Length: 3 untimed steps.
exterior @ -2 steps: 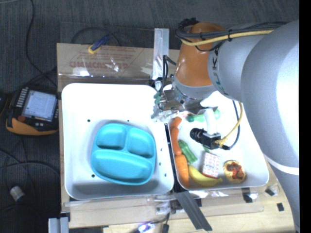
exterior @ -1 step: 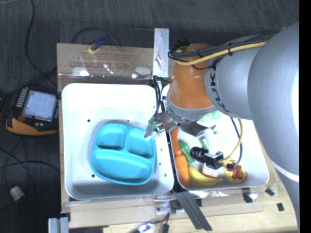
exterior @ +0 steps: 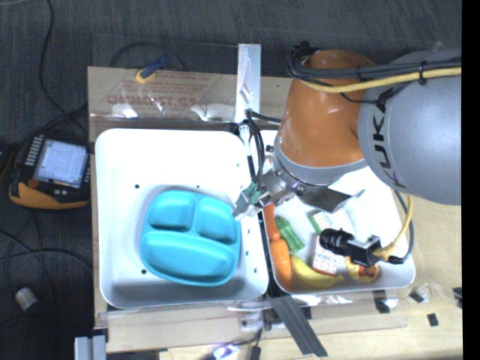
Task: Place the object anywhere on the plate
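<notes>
While the gripper (exterior: 250, 199) hangs over the wall between left bin (exterior: 120, 201) and right bin (exterior: 406, 277), the blue 3-section plate (exterior: 191, 238) sits bare.
I cannot tell whether the claw is spread or pinching anything. Carrot (exterior: 280, 255) and banana (exterior: 311, 275) lie in the right bin, so I judge 1 pick comes first: descend, grip, then carry left over the plate.

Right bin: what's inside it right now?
An orange carrot, a yellow banana, a green item and small printed packets show. The arm covers the right bin's far half, so anything there is hidden.
</notes>
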### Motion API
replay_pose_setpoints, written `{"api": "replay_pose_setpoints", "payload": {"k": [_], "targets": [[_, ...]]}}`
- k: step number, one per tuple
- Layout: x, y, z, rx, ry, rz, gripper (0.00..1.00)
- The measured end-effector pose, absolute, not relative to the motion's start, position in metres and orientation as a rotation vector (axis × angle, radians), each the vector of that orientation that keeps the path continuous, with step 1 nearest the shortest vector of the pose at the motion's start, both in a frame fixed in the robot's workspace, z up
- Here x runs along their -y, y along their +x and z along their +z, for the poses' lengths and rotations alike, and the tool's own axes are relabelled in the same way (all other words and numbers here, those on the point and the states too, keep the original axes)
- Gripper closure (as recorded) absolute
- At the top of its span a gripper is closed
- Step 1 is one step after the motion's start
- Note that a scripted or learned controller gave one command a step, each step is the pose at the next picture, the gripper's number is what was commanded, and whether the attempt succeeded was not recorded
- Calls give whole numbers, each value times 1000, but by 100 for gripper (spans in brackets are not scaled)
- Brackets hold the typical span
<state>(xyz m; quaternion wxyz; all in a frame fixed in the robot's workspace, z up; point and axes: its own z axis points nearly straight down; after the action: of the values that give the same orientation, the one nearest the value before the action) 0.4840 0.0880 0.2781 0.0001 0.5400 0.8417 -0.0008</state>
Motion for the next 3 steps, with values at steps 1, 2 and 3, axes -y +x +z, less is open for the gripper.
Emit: {"api": "replay_pose_setpoints", "payload": {"k": [1, 2, 3], "targets": [[-88, 484, 278, -2644, 1696, -3, 0], [-110, 526, 327, -2711, 1584, -2, 0], [-145, 622, 185, -3033, 820, -1, 0]]}}
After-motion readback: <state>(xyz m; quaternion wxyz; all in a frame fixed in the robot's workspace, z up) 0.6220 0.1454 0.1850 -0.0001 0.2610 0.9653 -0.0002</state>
